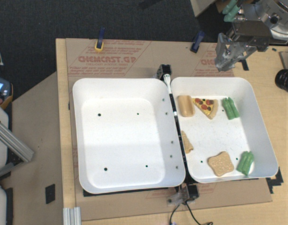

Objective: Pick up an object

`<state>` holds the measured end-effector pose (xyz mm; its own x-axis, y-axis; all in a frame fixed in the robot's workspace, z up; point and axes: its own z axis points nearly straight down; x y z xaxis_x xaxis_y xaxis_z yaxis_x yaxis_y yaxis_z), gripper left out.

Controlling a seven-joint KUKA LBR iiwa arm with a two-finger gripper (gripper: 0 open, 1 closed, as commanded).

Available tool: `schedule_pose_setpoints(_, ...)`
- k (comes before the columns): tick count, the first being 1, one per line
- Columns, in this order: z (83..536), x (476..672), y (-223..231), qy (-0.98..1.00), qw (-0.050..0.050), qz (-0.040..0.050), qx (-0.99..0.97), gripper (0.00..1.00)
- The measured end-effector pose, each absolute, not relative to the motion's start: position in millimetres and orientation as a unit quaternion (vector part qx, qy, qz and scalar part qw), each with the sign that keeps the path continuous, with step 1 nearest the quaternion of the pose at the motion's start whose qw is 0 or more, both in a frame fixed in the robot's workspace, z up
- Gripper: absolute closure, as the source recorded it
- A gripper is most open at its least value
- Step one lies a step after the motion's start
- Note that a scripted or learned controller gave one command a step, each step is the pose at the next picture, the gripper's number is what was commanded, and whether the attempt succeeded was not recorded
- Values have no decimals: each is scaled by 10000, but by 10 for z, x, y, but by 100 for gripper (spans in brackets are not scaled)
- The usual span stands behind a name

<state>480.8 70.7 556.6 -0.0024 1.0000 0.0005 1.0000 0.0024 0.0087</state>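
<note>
Upper right of frame, my gripper [223, 64] hangs above the right bin's [261, 121] far rim, carrying nothing, finger spacing unclear. Approach step: next I descend onto the pizza slice [206, 107] below.

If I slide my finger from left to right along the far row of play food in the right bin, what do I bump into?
Hot dog bun → pizza slice → green veggie. They all lie in the right bin.
</note>
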Motion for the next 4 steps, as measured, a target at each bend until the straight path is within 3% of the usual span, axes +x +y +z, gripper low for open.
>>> schedule_pose_setpoints(1,5563,4807,707,7079,27,28,7063,0)
schedule_pose_setpoints(2,5672,4814,713,7082,42,47,7060,100)
schedule_pose_setpoints(3,5226,4788,1338,7091,-18,-25,7051,100)
schedule_pose_setpoints(4,5248,4790,1309,7074,-4,-6,7068,0)
